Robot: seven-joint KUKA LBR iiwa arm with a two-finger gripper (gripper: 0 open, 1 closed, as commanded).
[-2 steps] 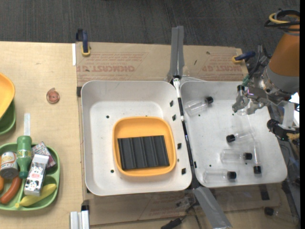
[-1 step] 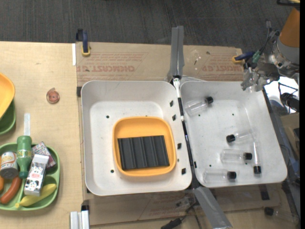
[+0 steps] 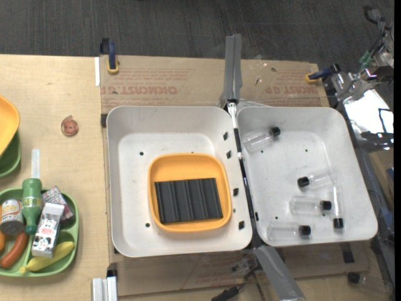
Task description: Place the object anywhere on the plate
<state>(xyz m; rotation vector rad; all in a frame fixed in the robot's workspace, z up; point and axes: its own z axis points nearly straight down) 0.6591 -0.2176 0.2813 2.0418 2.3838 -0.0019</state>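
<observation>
Camera view, single entry. Landmark: orange plate, set in the middle of the left white bin. On the plate: one dark ridged slab, lying flat and covering most of its floor. Right of the plate, across the divider: right white bin, holding five clear vials with black caps, all on their sides or nearly so. Nearest the plate is the upper vial. Farther right are the middle vial, the lower pair close together, and the bottom vial by the near wall. Task's thing: judged to be one of these vials, all well apart from the plate and none on it. Far left of the plate, on the bare tabletop: green tray with toy foods, a small bottle and cartons; yellow bowl at the edge; a small pink disc. Beneath both bins: cardboard sheet. Hand: whether spread or pressed together cannot be told here. Step in hand, as judged: the pick has not begun. Next move calls for descending into the right bin over a vial lying apart from its neighbours, closing across its narrow body, then carrying it left over the divider to the plate.
</observation>
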